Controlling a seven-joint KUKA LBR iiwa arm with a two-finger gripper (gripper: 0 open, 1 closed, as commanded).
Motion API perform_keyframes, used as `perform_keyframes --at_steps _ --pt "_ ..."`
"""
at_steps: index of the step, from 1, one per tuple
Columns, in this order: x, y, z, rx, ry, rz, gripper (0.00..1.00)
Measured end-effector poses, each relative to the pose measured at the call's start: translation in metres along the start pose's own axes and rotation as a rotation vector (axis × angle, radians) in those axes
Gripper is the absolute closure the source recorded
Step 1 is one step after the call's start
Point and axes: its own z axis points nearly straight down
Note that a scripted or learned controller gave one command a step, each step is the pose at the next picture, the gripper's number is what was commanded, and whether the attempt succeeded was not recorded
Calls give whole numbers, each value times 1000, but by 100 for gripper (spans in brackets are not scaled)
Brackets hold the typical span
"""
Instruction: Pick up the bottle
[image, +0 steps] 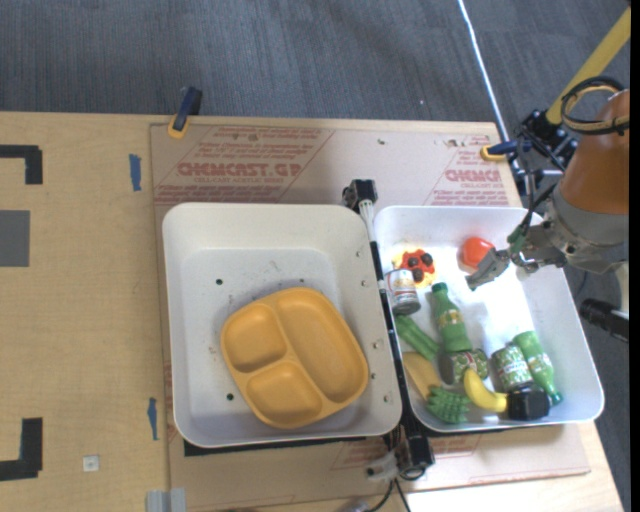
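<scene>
A green bottle (450, 320) with a yellow label lies in the middle of the right bin (580, 330), its cap pointing to the far side. A second green bottle (536, 364) lies near the bin's right wall beside a dark labelled can (508, 368). My gripper (503, 257) hangs over the far part of the right bin, right of a red object (475, 250) and up-right of the middle bottle. Its fingers (488, 271) stand open with nothing between them.
The left bin (190, 250) holds a yellow divided plate (292, 355). In the right bin there are also a small tin (403, 293), a yellow toy with red and black parts (415, 263), a banana (484, 392), green toys (448, 404) and a black piece (527, 404).
</scene>
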Motion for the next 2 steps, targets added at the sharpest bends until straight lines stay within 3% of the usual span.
perform_keyframes --at_steps 1,2 --pt "48 -23 78 -2 0 269 0" --pt "49 -22 69 -4 -1 269 100"
